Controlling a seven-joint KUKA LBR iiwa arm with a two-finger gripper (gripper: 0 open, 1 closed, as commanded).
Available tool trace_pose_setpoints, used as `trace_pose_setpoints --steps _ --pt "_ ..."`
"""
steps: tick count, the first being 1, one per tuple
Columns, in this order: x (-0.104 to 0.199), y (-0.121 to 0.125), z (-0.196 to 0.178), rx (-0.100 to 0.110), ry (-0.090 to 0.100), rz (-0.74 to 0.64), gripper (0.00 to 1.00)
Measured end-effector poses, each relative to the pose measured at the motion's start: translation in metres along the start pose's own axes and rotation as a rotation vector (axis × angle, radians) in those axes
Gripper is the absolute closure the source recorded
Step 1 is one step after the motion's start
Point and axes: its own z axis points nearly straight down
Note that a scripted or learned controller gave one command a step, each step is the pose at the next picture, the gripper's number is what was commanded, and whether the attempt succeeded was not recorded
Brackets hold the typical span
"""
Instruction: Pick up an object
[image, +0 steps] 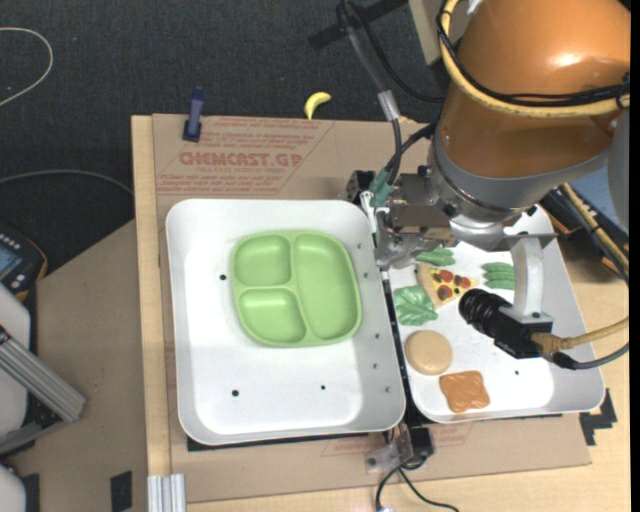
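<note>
Pincer (405, 238) low at the top-left corner of the right bin (575, 385), tucked under the bulky grey-and-orange arm (530, 90), close to the wall it shares with the left bin (200, 380). Released or clenched? Can't tell, the wrist body blocks the working end from up here, so I won't call anything as held.

Candidates for the pick all lie in that right bin. A pizza slice (447, 285) sits just below the pincer, with a green leaf (413, 304) beside it on the left. A round tan disc (429, 352) lies further down, and an orange-brown piece (464, 391) is nearest the front rim. A small green pod (497, 272) rests off to the right. Every one of them looks flat on the bin floor.

Over in the left bin, a green divided plate (297, 288) sits alone, well apart from the action. Both bins rest on the cardboard-covered surface (250, 160).

My read: the approach is made, the pincer is down among the toys. The grasp is unconfirmed and the lift is yet to come.
</note>
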Motion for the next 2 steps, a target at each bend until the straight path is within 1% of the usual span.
trace_pose_setpoints --steps 1,2 --pt "-0.078 0.001 -0.067 -0.011 -0.003 0.017 1.00" --pt "-0.063 0.000 -0.004 0.006 -0.003 0.009 1.00"
